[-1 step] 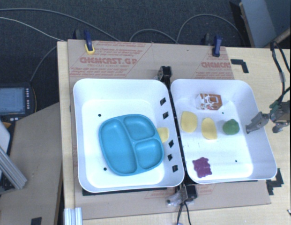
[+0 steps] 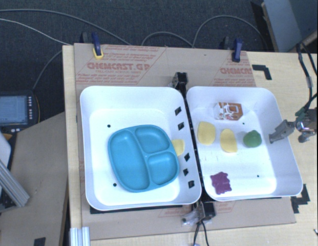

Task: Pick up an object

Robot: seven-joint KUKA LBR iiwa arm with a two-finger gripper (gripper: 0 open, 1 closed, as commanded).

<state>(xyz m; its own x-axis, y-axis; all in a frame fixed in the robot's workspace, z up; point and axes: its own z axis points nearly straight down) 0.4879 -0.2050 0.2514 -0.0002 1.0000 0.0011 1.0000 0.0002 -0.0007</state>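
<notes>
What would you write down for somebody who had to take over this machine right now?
Tool: at the right bin's right edge, holding nothing that I can see.
Right bin: brown-and-white packet, two yellow pieces, green ball, purple piece.
Left bin: blue divided plate, with a yellow bit beside it.
Done: nothing lifted.
Left: pick one up; the green ball is nearest.

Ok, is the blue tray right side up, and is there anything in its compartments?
Right side up and empty: the blue tray lies flat in the left bin, its three compartments facing up, all bare blue.
</notes>
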